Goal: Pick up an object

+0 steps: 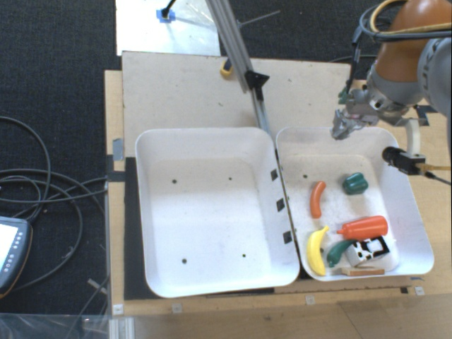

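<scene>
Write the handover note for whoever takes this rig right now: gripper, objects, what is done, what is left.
Gripper: above the far edge of the right bin, nothing seen between its fingers; open or shut cannot be told.
Objects, all in the right bin: green pepper nearest the gripper, orange sausage toward the middle, red bottle, banana, and a black-and-white block in the near corner pile.
Done: nothing picked up yet.
Left: descend on one object, grip, lift. The pepper and sausage lie apart from the pile, so they look like the easier targets.
</scene>
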